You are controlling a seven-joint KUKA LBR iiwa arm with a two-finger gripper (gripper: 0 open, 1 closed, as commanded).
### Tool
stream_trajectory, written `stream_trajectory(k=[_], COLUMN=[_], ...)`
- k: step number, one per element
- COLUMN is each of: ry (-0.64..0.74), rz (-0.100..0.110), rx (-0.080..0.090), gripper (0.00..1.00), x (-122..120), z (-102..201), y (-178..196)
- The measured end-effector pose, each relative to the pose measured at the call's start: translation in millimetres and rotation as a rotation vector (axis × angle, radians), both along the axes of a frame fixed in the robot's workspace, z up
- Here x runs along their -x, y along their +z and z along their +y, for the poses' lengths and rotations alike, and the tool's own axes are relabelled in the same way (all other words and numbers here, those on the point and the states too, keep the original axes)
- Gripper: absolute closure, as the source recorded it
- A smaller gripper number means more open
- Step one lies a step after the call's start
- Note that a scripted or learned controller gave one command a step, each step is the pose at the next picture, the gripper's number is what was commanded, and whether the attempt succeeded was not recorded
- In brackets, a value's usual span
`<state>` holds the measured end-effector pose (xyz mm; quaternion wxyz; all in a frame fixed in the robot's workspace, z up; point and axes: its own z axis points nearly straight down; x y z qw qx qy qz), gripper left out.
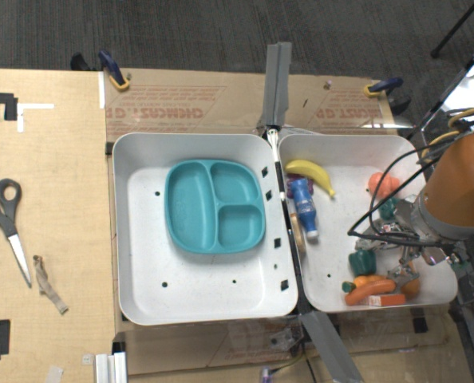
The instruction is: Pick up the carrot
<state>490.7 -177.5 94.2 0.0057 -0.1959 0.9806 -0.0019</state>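
The carrot (370, 286) is orange with a small green top. It lies in the right bin (341, 238), close to the front wall and towards the right corner. The gripper (405, 268) hangs just above and to the right of the carrot's thick end, with cables looping around the wrist. The arm's orange band (459, 183) stands over the bin's right edge. I see nothing lifted off the bin floor.
An orange-red piece (390, 299) lies against the carrot's front side, and a green block (363, 259) sits just behind it. A banana (310, 174), a blue bottle (303, 203) and a pink-orange item (383, 183) lie farther back. A teal divided plate (215, 206) sits in the left bin.
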Motion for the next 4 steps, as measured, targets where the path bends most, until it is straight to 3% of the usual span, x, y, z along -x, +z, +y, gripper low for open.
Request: stream_trajectory(k=[1, 2, 3, 4], ry=[-0.115, -0.113, -0.087, -0.087], rz=[0.007, 0.010, 0.010, 0.006], rx=[-0.003, -0.004, -0.003, -0.004], gripper=[0.00, 0.00, 0.00, 1.00], x=[-4.3, 3.9, 5.9, 4.0], z=[-43.4, 1.5, 4.2, 5.0], y=[24.3, -2.4, -2.4, 7.1])
